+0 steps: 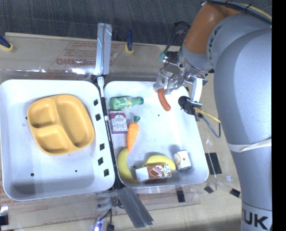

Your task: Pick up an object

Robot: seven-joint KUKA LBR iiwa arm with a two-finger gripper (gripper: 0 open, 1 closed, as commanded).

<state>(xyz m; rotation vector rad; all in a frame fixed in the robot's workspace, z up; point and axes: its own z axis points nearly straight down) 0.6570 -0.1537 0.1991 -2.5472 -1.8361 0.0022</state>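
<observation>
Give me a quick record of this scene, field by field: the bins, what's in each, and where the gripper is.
left bin: holds a yellow divided plate
right bin: green bottle, small red carton, carrot, banana, juice box, small can
gripper: over the upper part of the right bin
sausage: red, hanging tilted just below the gripper, apparently between its fingers
arm: reaches in from the right
</observation>
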